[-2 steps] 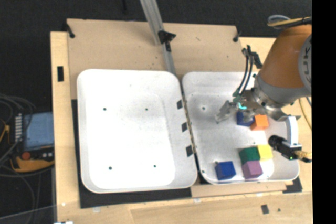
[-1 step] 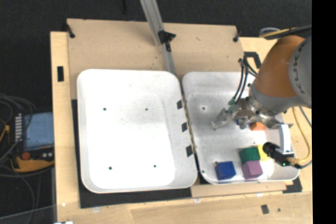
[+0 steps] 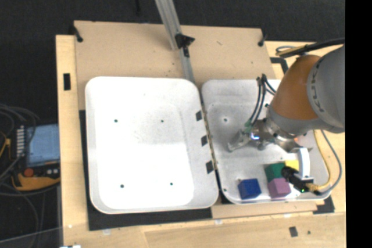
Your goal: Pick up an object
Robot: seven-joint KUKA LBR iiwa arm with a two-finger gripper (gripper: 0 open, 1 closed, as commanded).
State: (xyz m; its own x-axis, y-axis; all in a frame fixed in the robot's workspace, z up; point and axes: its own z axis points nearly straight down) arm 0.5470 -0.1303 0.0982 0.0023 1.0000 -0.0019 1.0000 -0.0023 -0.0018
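Observation:
My gripper (image 3: 238,142) hangs low over the middle of the right bin (image 3: 232,96), pointing left, with the grey arm and its orange band (image 3: 293,93) behind it. Several small blocks lie along the bin's front edge: a blue cube (image 3: 249,189), a purple block (image 3: 279,187), a green block (image 3: 274,172) and a yellow piece (image 3: 290,165). The gripper is above and to the left of these blocks, apart from them. I see nothing in it.
The left bin (image 3: 145,142) is a wide white tray beside the right one. A slanted metal rail (image 3: 165,3) rises from the back of the bench. Cables and a blue box (image 3: 43,145) sit off the bench's left side.

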